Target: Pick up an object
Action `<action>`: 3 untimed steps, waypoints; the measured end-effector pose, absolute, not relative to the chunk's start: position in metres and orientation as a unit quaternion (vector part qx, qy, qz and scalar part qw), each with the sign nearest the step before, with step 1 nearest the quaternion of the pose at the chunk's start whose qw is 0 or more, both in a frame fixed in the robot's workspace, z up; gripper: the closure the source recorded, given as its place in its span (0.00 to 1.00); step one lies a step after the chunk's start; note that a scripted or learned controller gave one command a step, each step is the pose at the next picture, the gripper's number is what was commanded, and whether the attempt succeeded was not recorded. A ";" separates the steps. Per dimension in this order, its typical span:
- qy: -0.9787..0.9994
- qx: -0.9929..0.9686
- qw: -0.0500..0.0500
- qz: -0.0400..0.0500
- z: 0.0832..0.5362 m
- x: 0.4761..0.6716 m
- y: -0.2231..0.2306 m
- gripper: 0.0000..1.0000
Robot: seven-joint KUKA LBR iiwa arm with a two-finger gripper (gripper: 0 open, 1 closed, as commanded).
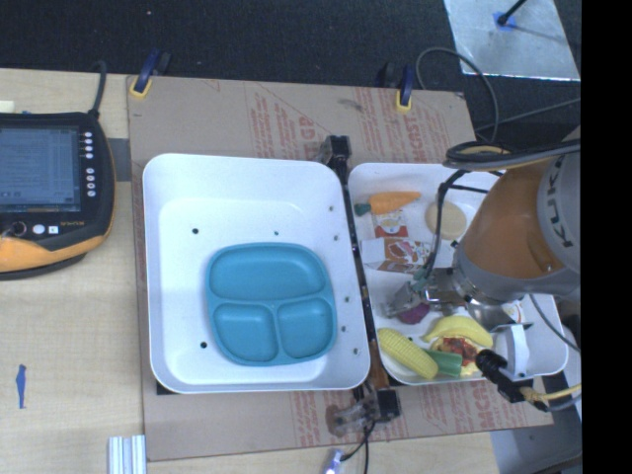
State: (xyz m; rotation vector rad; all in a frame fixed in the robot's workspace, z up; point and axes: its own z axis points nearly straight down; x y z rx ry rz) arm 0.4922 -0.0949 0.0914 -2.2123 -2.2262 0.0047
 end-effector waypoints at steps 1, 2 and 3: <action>-0.709 -0.705 0.001 0.001 0.092 0.511 -0.096 0.00; -0.711 -0.703 0.001 0.003 0.102 0.511 -0.097 1.00; -0.711 -0.703 0.001 0.003 0.102 0.511 -0.097 0.00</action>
